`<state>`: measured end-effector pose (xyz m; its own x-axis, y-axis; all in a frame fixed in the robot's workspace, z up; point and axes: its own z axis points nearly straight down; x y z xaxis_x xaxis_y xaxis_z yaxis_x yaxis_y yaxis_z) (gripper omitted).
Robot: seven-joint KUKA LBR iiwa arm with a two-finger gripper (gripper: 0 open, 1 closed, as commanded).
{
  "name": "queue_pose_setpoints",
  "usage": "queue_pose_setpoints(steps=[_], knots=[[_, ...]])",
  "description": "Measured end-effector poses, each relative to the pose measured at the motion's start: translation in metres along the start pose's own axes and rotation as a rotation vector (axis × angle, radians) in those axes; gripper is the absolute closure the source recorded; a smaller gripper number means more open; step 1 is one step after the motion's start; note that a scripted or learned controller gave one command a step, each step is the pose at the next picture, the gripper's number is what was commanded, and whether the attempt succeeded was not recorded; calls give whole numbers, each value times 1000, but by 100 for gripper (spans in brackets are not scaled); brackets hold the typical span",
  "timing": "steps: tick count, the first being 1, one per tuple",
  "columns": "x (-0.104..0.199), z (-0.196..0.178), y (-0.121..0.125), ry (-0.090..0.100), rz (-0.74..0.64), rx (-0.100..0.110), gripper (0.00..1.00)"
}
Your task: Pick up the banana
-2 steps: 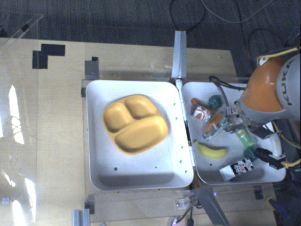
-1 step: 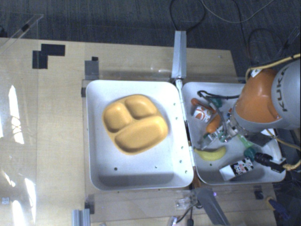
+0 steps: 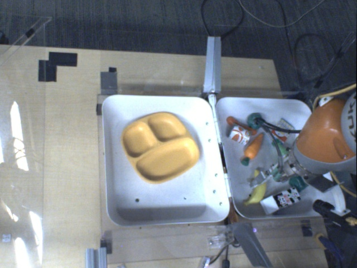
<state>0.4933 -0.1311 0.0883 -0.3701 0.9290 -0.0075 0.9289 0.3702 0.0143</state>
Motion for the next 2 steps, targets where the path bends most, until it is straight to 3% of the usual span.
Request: queue_pose_setpoints(steps=[1, 2], knots=[[0, -9, 3, -1, -1, -5, 100], [58, -122, 21, 5, 46, 11, 100]])
